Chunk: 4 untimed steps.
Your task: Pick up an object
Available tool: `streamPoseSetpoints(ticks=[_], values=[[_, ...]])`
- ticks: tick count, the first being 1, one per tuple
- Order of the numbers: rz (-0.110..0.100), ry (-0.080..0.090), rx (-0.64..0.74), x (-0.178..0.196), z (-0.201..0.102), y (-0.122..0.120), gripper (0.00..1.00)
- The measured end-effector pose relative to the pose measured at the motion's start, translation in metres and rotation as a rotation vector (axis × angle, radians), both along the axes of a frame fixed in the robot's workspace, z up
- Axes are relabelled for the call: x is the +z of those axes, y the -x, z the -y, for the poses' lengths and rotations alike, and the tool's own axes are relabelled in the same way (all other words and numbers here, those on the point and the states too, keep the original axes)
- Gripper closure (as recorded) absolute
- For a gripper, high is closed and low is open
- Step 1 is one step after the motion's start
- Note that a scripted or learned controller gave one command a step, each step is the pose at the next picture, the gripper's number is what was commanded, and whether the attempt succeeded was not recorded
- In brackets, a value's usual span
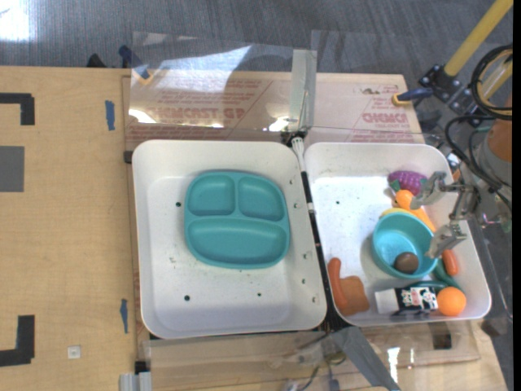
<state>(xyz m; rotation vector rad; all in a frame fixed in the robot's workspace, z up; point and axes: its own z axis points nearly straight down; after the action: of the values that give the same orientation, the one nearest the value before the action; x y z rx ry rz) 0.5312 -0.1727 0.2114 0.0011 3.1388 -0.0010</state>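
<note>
Nearest me lay an orange ball point(452, 300) beside a sausage point(348, 292); end effector point(446, 210) hung released over the bowl point(401, 241); crowding there risked a glancing, failed grab.

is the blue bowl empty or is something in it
Not empty. The blue bowl in the right bin holds a small brown round object near its lower rim.

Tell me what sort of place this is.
Probably a robotics lab's grasping test bench: two white bins side by side, toy food and a teal divided plate inside, and a gripper reaching in.
</note>
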Motion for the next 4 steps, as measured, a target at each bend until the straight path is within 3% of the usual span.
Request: streamPoseSetpoints(ticks=[1,2,3,4], values=[[0.008,0.002,0.047,-0.097,0.012,-0.026,0.00],[0.007,0.001,0.029,-0.122,0.029,-0.036,0.00],[0.030,0.003,0.031,-0.106,0.026,-0.044,1.00],[0.025,0.002,0.031,-0.109,0.026,-0.042,0.00]])
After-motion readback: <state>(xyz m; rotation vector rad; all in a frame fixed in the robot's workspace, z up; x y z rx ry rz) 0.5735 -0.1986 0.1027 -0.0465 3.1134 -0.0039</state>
